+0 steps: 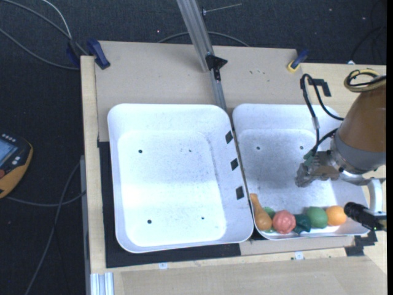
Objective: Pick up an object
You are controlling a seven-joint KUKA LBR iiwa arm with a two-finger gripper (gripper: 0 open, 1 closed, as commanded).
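Lying along right bin's [270,131] near wall, orange ball [336,214], green ball [317,216], pink ball [283,221]

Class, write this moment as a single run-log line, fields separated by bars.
gripper: above right bin floor, nothing seen between fingers | toys: orange ball, green piece, pink ball along near wall | left bin

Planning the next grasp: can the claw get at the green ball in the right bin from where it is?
Probably yes. The claw hangs over bare bin floor just above the green ball, nothing between them. But the ball sits wedged against the right bin's near wall between neighbours, so finger room looks tight.
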